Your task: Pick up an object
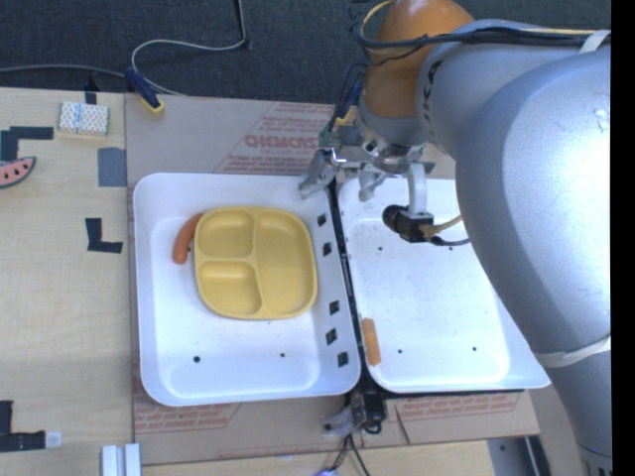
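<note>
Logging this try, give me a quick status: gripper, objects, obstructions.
Gripper over the bins' far divider, nothing between fingers. Yellow plate and orange sausage in left bin. Small orange piece in right bin.

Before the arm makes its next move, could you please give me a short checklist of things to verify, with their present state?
1. Claw position: above the far end of the divider between the bins, over no object. Not ok.
2. Claw holding something: nothing visible in it. Not ok.
3. Yellow plate: flat in the left bin, unobstructed. Ok.
4. Orange sausage: against the plate's left edge, tight grasp. Cannot tell.
5. Small orange piece: in the right bin by the divider wall, little room. Cannot tell.
</note>
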You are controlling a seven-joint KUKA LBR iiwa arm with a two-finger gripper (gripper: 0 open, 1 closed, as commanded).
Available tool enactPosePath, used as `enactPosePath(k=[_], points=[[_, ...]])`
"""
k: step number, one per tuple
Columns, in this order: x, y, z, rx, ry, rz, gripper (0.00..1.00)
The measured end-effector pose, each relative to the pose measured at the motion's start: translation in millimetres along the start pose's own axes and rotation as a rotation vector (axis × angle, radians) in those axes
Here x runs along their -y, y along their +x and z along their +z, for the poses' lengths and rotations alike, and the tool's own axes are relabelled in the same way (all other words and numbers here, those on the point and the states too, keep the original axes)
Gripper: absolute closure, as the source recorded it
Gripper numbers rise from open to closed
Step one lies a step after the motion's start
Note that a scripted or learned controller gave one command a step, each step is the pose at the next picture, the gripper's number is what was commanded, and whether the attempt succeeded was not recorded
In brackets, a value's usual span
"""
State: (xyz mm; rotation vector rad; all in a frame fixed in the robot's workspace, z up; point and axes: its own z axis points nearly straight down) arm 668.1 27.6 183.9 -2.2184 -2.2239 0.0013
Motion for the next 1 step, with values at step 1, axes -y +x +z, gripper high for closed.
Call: enactPosePath(k=[1], points=[[-0.1, -0.7, -9.8, 0.004, 0.0, 0.0, 1.0]])
